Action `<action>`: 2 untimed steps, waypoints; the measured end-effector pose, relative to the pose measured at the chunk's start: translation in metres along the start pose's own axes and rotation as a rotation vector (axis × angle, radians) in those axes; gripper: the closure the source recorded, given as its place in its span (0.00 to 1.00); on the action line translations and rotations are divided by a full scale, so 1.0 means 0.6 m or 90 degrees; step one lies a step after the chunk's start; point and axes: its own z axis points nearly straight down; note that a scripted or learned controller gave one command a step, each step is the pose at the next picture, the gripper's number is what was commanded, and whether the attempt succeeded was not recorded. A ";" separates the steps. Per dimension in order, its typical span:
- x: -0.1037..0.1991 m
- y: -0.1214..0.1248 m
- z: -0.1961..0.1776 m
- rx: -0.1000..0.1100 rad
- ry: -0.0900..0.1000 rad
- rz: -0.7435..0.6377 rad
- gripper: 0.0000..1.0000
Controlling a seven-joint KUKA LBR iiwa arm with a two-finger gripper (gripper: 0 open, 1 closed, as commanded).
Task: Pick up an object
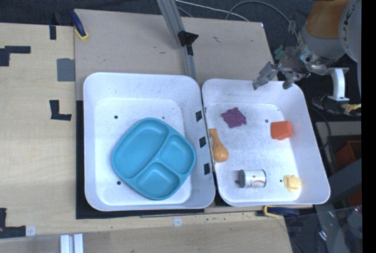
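Two bins: shallow white plastic, side by side.
Arm: reaches in from the right, wrist bent; gripper [274, 78] above the right bin's [314, 146] far rim, fingers spread, grasping nothing.
Right bin: purple crumpled piece [234, 117] centre-far; orange block [281, 130] near right wall; tan pear-shaped toy [218, 147] by left wall; small can [251, 178] and yellow toy [291, 182] along near edge.
Left bin [94, 128]: blue three-compartment plate [153, 158].

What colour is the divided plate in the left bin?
Light blue, seen clearly in the camera view: the divided plate.
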 end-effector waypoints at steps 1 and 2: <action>0.000 0.000 0.000 0.000 0.000 0.000 0.00; -0.011 0.007 0.081 0.003 0.000 0.001 0.00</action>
